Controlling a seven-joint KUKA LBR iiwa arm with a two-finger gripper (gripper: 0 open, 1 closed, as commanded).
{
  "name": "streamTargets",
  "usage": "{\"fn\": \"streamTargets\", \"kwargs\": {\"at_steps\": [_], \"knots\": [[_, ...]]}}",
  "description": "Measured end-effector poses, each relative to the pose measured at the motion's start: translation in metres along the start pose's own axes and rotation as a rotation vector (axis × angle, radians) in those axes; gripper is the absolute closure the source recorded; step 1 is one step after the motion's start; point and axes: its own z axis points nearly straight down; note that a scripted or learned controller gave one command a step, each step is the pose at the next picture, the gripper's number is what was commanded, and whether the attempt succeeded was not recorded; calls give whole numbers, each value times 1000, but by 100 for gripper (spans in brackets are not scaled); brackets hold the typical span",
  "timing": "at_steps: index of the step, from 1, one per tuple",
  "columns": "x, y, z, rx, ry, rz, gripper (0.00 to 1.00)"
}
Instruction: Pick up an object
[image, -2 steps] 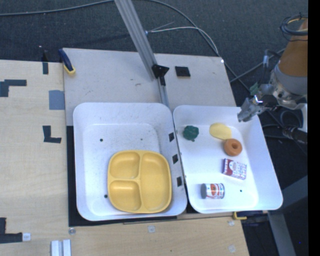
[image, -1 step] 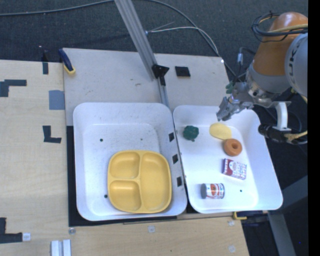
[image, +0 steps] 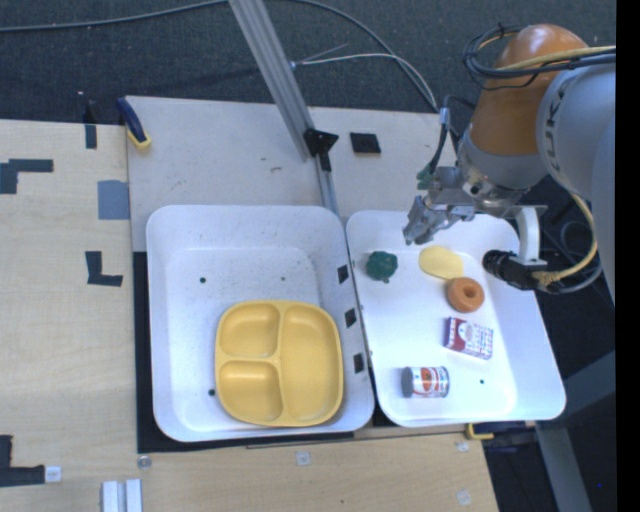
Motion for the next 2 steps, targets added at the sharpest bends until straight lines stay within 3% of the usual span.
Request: {"fn": "streamTargets", "kwargs": {"at_steps": [2], "knots": [[105, 16, 26, 0, -2, 1, 100]]}}
